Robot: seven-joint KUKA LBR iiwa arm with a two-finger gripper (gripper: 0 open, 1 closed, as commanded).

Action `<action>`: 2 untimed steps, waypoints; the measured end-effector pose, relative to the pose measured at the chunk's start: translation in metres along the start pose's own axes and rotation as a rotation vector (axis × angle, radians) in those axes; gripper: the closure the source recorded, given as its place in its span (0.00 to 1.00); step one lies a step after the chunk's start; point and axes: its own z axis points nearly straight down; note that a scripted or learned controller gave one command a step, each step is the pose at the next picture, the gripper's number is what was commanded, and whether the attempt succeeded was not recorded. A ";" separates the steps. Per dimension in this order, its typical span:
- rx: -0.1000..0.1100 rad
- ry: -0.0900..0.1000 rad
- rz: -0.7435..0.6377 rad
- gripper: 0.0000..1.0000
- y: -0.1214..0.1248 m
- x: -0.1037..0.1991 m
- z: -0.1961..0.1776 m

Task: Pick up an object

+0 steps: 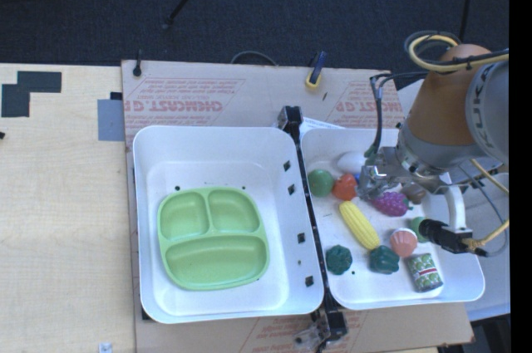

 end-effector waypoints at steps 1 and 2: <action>-0.002 0.000 -0.001 1.00 0.001 -0.001 -0.053; 0.007 0.002 -0.003 1.00 -0.050 0.034 -0.050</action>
